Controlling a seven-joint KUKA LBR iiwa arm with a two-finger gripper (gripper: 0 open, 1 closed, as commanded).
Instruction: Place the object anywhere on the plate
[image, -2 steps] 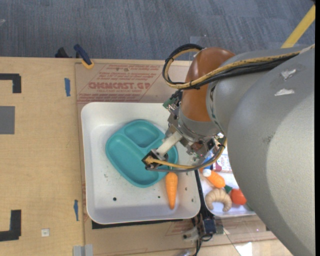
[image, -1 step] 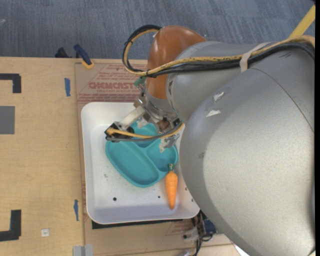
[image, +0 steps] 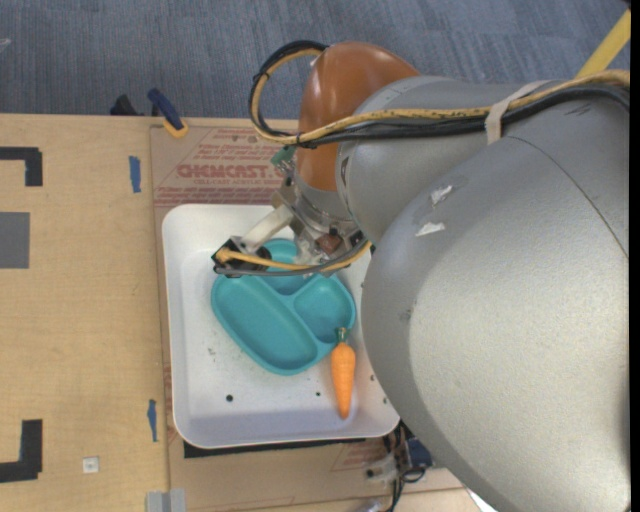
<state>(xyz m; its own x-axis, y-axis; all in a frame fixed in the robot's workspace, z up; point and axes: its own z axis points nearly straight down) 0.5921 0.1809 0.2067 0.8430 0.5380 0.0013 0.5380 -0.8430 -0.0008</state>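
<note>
White bin (image: 190, 330) sits on a brown cardboard sheet (image: 215, 165) printed with faded red lettering. Small dark specks on the bin floor near its lower edge. Sheet lies over a tan worktop (image: 80, 300) carrying black corner marks (image: 28, 165) at left and a grey square (image: 12, 240) at the left edge. Strips of blue tape (image: 134, 173) hold the sheet's left side. Blue clamp (image: 165, 110) at the worktop's top edge. Grey-blue carpet (image: 150, 45) beyond.
</note>
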